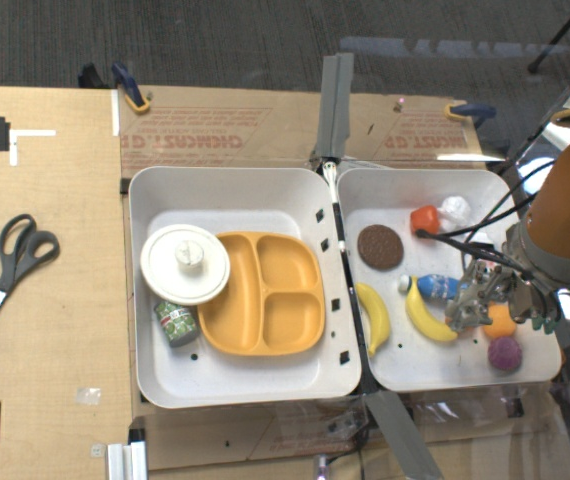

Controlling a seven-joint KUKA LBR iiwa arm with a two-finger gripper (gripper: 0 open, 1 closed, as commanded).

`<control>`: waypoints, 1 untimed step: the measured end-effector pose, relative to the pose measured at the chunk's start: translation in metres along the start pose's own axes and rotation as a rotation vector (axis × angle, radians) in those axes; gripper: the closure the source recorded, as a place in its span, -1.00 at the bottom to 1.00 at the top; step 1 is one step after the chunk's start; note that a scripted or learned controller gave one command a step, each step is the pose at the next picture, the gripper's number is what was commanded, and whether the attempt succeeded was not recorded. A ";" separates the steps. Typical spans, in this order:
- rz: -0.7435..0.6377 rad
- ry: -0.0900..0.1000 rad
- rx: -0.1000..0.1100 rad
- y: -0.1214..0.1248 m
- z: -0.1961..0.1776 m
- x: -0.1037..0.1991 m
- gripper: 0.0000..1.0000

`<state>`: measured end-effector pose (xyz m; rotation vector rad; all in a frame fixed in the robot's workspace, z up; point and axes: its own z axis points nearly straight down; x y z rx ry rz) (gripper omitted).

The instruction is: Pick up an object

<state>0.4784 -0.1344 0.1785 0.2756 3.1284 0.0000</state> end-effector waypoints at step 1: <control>0.248 -0.001 0.000 0.052 0.080 -0.041 1.00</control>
